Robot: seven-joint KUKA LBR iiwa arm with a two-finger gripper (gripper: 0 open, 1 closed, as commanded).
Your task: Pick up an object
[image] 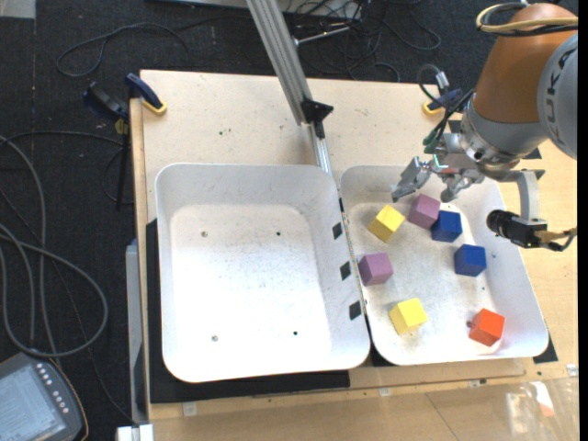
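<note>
Gripper (pixel 428 185) hangs open, fingers spread wide, nothing between them. The purple cube (pixel 424 210) sits just below the fingertips, a blue cube (pixel 446 225) touching its right side and a yellow cube (pixel 388 221) nearby to its left.

Fingers (pixel 411 178) spread, pointing down, holding nothing.

A pale beige wooden tabletop (pixel 230 118) stood on a dark charcoal carpeted floor (pixel 55 200), where thin black cables (pixel 41 246) trailed in loops. A slanted silver aluminium pole (pixel 280 49) crossed the tabletop's far edge. A grey handheld control pendant (pixel 32 402) lay at the floor's near-left corner.
</note>
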